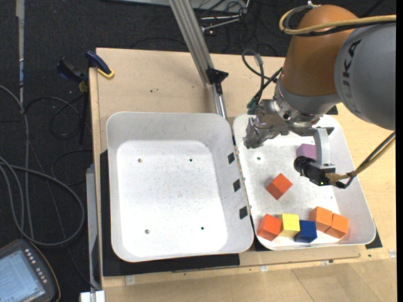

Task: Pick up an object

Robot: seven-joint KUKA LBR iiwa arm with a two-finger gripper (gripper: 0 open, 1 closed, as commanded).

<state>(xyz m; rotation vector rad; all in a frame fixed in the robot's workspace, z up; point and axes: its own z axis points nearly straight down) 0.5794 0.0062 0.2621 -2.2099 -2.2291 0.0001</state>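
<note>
Orange cube [279, 185] rotated diamond-wise in right bin [356, 200], no long axis; fingers [253, 137] state unclear, nothing visibly held.

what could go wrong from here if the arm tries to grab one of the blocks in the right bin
The claw hangs over the right bin's far left corner, well away from every block, so closing there would likely catch nothing. The blocks along the near edge, such as the yellow block and blue block, sit packed together, so the claw may jam or nudge neighbours. The lone orange block looks turned at an angle and might slip.
</note>
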